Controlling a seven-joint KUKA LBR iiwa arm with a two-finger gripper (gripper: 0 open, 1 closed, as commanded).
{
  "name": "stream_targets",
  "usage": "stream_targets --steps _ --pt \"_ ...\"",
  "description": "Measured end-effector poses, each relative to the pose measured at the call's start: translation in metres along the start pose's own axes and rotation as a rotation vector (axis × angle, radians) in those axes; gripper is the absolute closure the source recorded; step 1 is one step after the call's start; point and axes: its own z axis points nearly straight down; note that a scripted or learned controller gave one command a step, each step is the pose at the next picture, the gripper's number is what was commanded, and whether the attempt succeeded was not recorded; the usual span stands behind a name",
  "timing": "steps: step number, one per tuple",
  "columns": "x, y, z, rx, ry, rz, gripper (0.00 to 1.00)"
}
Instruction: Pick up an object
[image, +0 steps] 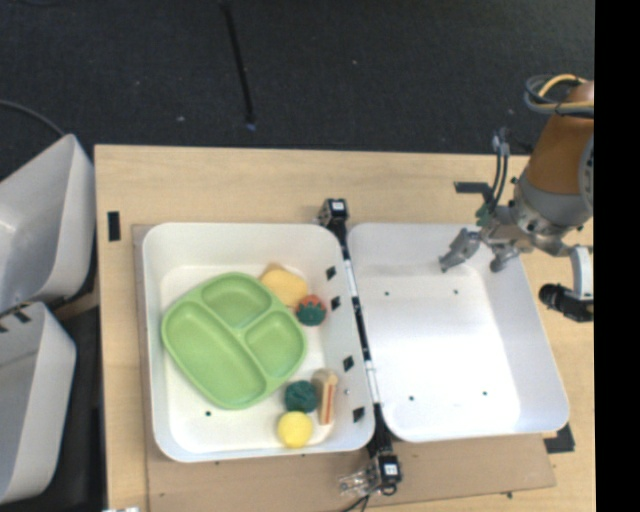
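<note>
Since every candidate lies beside the green tray in the left bin, the reach will be long. Nearest sit a yellow ball, a dark green piece and a tan stick, close enough to foul a grasp. Beyond the tray, the pincer hangs over the right bin's far edge, fingers apart, holding nothing.

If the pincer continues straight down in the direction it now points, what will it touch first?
Most likely the bare white floor of the right bin, near its far edge. The pincer hangs over that corner, and nothing lies under it there. Height above the floor is hard to judge from this slanted view.
</note>
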Motion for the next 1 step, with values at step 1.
stream_targets --steps 1 --pt "0.0053 0.0076 0.0499 0.0 0.0 -0.003 0.0"
